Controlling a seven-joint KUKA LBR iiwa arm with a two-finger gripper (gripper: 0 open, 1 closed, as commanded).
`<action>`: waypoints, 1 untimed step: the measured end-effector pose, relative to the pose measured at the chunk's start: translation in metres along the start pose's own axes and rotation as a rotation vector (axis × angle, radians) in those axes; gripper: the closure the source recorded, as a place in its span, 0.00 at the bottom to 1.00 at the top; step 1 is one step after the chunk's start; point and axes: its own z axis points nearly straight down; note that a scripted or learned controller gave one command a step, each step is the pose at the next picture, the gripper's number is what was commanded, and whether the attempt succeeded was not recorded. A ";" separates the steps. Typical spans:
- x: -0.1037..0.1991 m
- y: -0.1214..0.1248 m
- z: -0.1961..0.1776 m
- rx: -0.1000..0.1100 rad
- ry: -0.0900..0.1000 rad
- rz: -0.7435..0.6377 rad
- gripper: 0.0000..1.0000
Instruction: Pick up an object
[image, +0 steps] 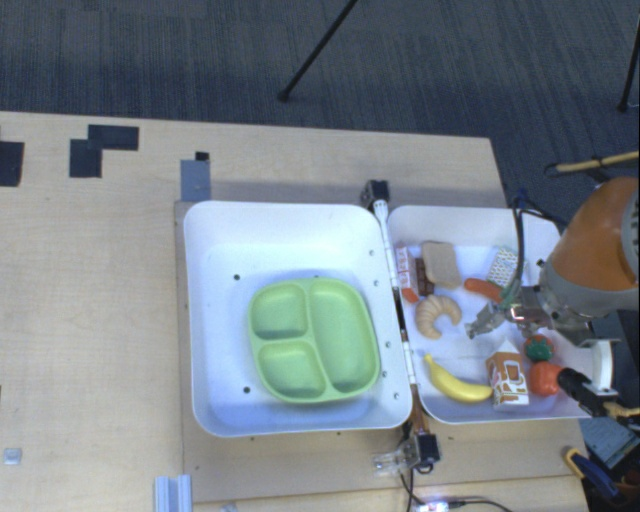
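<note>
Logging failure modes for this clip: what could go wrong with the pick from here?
The end effector hangs over the crowded right bin. Croissant, banana and small carton lie close together, so it may nudge a neighbour, pinch two items, or close on nothing. The curved banana could slip out.

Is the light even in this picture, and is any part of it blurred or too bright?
In the camera view, the light is soft and fairly even; the left bin shows a faint bluish shade around the green tray. The orange band at the right looks blurred. Small items such as the banana stay recognisable but not sharp. No strong glare.
</note>
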 end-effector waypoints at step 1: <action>0.072 -0.028 0.014 -0.026 -0.007 -0.003 0.00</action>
